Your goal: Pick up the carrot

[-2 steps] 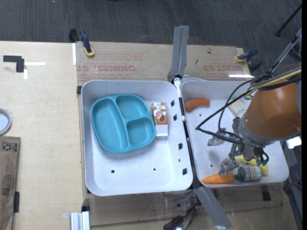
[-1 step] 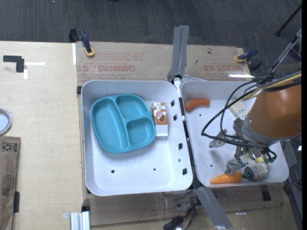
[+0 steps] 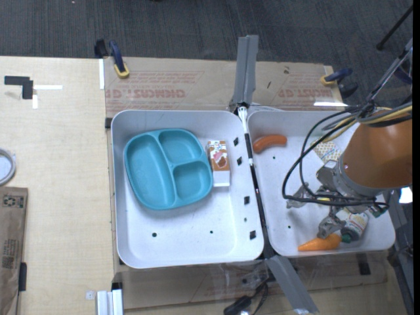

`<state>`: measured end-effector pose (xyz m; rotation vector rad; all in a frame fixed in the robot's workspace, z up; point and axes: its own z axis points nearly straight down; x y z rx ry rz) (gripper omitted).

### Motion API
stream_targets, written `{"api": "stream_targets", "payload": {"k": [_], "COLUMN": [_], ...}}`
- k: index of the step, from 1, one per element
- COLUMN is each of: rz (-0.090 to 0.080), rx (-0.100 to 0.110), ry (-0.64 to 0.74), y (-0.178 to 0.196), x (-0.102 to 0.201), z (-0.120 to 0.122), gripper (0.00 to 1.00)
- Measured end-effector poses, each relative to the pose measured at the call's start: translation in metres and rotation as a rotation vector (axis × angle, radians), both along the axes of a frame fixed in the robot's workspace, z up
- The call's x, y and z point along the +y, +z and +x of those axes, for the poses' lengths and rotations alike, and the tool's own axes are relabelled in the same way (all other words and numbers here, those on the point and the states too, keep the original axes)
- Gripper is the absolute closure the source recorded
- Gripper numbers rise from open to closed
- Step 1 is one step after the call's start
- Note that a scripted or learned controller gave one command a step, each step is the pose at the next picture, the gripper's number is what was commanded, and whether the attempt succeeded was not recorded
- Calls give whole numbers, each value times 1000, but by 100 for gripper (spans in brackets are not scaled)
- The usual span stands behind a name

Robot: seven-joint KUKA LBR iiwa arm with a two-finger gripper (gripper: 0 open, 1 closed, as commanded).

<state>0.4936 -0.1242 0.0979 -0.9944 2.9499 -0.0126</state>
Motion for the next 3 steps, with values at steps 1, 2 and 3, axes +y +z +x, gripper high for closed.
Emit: {"api": "stream_targets", "payload": {"k": [1,2,3], "rz": [9,16,13], "rx": [17,10,5], "ry": [215,477,530], "y": [-4,-5,-5], "x": [-72,-76,-76], "z": [8,-3,-6], "gripper": [0,0,0]}}
